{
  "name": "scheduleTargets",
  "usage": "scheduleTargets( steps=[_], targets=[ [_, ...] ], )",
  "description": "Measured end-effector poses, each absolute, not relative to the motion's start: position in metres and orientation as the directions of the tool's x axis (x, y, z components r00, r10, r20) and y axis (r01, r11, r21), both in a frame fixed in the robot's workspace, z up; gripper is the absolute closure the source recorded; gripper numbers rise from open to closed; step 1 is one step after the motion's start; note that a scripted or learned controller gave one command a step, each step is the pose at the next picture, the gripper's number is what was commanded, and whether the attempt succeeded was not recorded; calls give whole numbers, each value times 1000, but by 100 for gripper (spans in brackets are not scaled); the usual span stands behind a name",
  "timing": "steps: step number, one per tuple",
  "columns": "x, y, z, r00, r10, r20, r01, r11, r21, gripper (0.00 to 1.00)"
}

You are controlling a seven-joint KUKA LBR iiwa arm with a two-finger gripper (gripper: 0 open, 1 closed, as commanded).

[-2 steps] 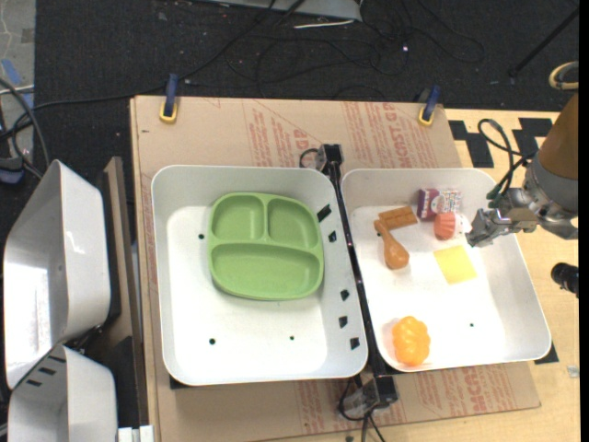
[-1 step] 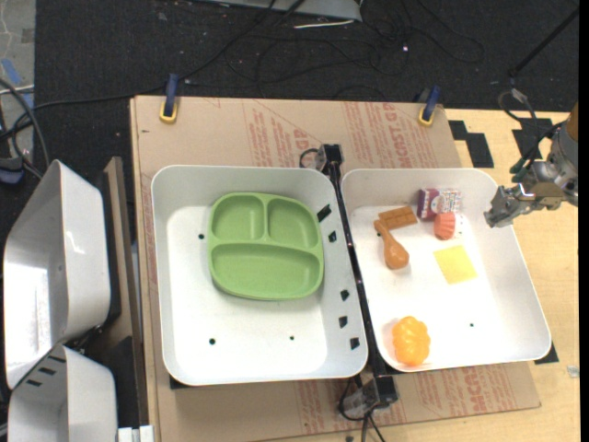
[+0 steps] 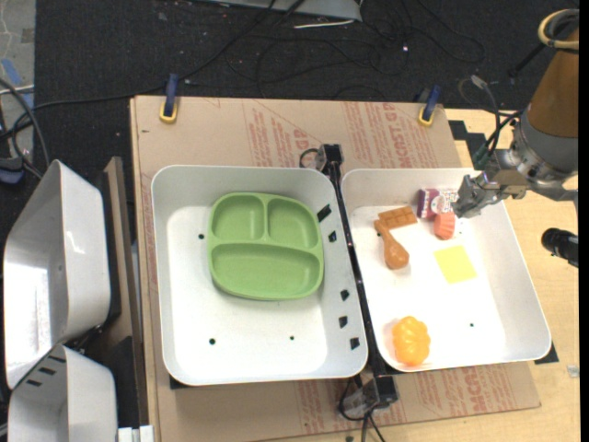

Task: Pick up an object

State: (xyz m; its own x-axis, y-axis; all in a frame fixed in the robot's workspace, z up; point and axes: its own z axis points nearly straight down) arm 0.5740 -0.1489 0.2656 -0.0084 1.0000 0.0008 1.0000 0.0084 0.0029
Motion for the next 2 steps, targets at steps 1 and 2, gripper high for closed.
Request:
scheduleTargets(
  steps=[1,2],
  targets=[
    [584,-92,251,-8,1000,1,1000,8,-2,100],
    [590,-28,247,-9,1000,2,1000,9,-1,100]
  ],
)
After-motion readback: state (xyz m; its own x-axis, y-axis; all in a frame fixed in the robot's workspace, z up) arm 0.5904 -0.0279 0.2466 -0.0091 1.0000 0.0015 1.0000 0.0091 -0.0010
